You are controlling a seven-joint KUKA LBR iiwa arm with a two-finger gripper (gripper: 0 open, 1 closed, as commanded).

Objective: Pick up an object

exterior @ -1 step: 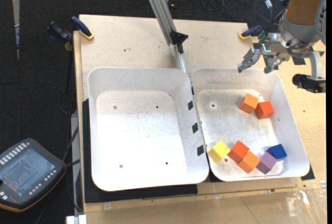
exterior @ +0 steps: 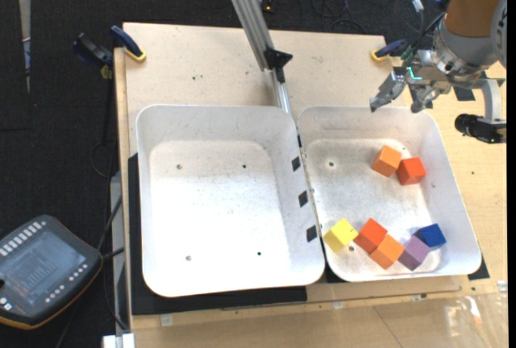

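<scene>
The metal gripper (exterior: 403, 94) hangs with fingers spread and bare above the far rim of the right bin (exterior: 451, 177). Within this smooth, speckled tray lie matte cubes: an orange block (exterior: 388, 159) touching a red block (exterior: 412, 170), others clustered near the front.

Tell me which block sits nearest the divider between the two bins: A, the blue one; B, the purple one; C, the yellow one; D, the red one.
C: the yellow block lies by the right bin's inner edge, while the blue block, purple block and red block sit farther right.
</scene>
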